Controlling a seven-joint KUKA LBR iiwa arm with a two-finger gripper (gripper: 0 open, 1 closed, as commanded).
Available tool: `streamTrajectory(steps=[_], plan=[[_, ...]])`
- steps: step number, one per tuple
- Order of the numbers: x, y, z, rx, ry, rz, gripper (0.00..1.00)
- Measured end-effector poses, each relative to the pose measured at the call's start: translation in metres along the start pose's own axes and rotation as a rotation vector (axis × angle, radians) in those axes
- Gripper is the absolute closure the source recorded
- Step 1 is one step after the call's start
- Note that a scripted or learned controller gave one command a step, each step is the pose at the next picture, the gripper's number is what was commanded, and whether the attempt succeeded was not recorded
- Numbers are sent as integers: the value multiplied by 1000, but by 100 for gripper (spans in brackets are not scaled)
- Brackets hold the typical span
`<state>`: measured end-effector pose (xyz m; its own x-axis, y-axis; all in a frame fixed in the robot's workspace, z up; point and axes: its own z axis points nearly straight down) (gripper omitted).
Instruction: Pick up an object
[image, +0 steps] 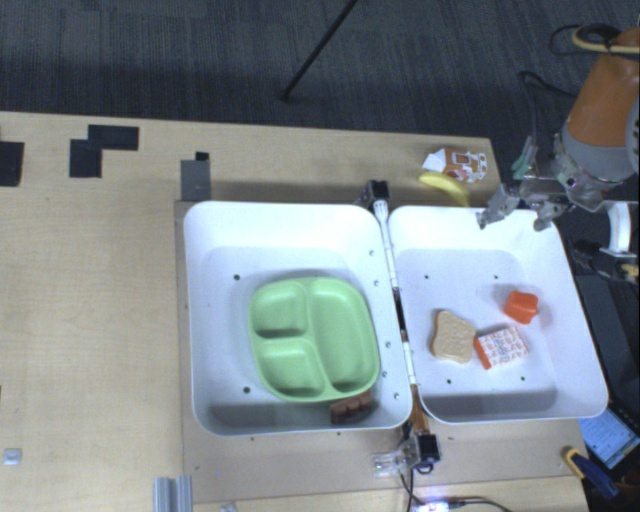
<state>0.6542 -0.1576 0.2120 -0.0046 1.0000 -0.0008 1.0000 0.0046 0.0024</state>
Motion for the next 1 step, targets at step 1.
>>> streamTrajectory(steps=[1], plan=[[48, -90, 111, 5, 2, 1, 0]])
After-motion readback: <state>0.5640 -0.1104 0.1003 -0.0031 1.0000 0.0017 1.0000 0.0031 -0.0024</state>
